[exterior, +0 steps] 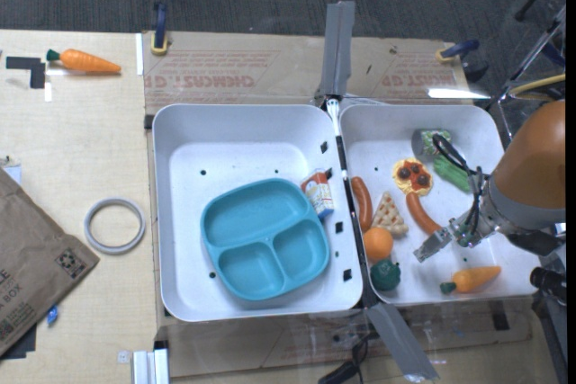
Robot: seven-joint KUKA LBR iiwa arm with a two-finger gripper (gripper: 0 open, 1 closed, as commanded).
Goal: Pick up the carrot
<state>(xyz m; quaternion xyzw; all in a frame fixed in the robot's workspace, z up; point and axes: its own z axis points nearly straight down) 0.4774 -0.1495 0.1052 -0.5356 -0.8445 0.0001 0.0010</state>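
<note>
Camera view: carrot [473, 279] lies at lower right of the right bin [378, 117], long axis approx. left-right w/ a slight tilt, green top toward frame left, orange tip toward the right. Jaws [435, 245] sit just up-left of it, apart from it, nothing between them; spread or pressed together — can't tell, too small and blurred. So the carrot is down-right of the jaws, a short move off, and I'd judge the grip should cross its short axis. Orange [378, 243] and dark green veg [385, 274] sit left of the carrot's top. A second carrot [84, 61] rests on the worktop, upper left of frame, well apart.
</note>
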